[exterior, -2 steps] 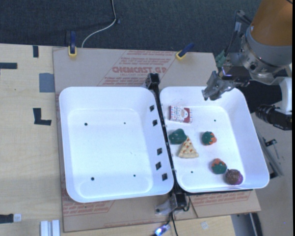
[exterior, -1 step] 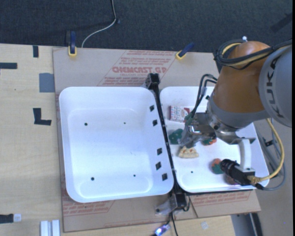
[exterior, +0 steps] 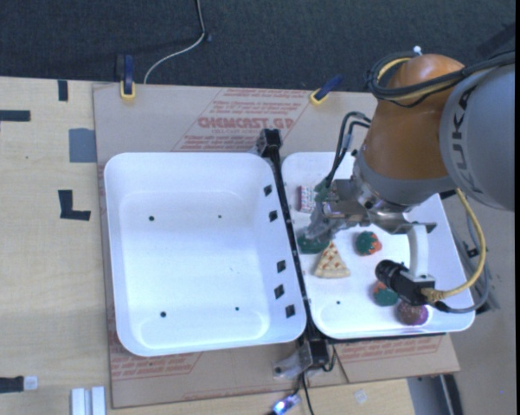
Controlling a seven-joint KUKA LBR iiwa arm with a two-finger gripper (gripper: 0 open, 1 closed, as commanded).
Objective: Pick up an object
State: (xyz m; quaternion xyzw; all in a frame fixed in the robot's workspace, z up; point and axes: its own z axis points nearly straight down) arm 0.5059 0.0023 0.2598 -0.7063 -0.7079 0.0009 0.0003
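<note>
Grey and orange, the arm leans over the right shallow white plastic bin (exterior: 446, 232), its gripper (exterior: 318, 229) lowered at that bin's left side, just above a small dark green object (exterior: 310, 244); whether it is spread or pinching cannot be told. Just beside lies a tan triangular pizza-slice toy (exterior: 331, 263). A red and green round toy (exterior: 368, 243) sits nearby

Two shallow white bins sit side by side: the left bin (exterior: 190, 258) and the right bin (exterior: 363, 314), touching along a black divider (exterior: 279, 223). Both rest on a cardboard sheet (exterior: 225, 124) printed in red. Two clamps, yellow-blue (exterior: 125, 80) and (exterior: 326, 89), grip its far edge. A white cable (exterior: 183, 48) crosses the dark floor behind.
</note>
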